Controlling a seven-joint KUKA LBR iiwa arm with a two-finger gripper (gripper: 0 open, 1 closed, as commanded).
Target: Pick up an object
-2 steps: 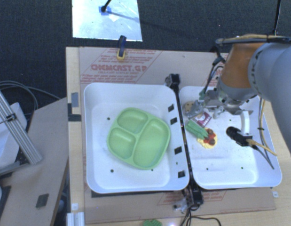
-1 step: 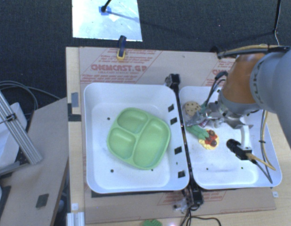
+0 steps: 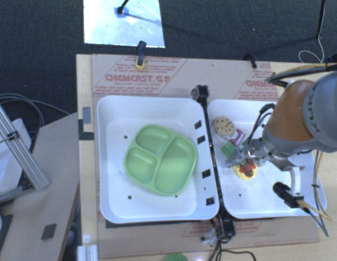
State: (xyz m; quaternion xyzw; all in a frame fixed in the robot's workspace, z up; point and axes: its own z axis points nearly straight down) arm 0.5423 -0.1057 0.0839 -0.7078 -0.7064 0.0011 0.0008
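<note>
We see the hand [image 3: 243, 157] low over the small toys [image 3: 245, 170] in the right bin [image 3: 255, 208], placed for a grasp; its grip we cannot tell. A cookie [image 3: 223, 125] lies at eleven o'clock.

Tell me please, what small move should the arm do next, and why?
Probably a short descent. The gripper hovers in the right bin over a small cluster: a yellow and red toy and a green piece. Nothing visibly sits between its fingers, so lowering onto the toy seems sensible.
</note>
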